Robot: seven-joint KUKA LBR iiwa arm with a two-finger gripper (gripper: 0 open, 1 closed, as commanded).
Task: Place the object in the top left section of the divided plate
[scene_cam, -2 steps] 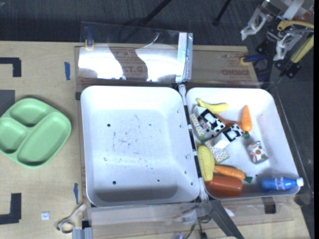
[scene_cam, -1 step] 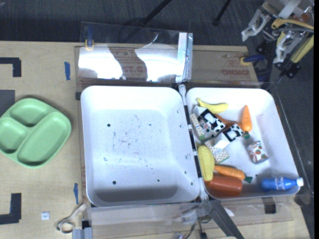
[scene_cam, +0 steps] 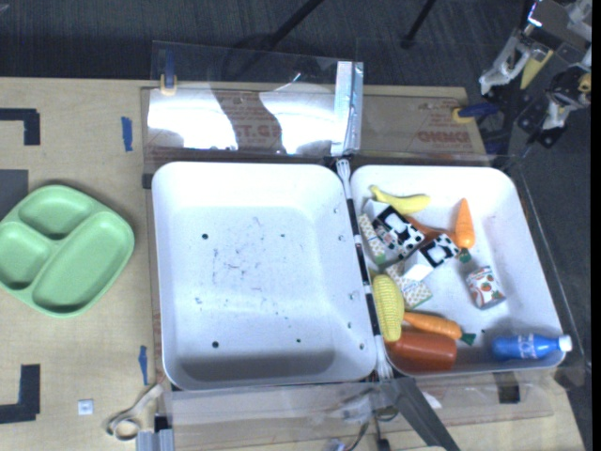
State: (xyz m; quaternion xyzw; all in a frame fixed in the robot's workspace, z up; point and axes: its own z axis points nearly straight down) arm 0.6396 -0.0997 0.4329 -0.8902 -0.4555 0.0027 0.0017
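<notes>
A green divided plate (scene_cam: 62, 249) lies on the bench at the far left, outside the bins. Its top left section (scene_cam: 53, 209) is a small hollow beside a second small one and a long one. Several toy foods lie in the right bin (scene_cam: 526, 252): a yellow banana (scene_cam: 400, 198), an orange carrot (scene_cam: 464, 222), a corn cob (scene_cam: 388, 303), a blue bottle (scene_cam: 526, 347) and two black-and-white checkered boxes (scene_cam: 400, 233). My gripper (scene_cam: 526, 59) hangs at the top right corner, beyond the right bin's far edge and well away from the plate and the toys.
The left bin (scene_cam: 254, 271) stands between the plate and the right bin. A clear plastic sheet (scene_cam: 254, 111) stands behind the left bin. A second carrot (scene_cam: 432, 324), a red toy (scene_cam: 423, 349) and a small carton (scene_cam: 484, 287) crowd the right bin's near side.
</notes>
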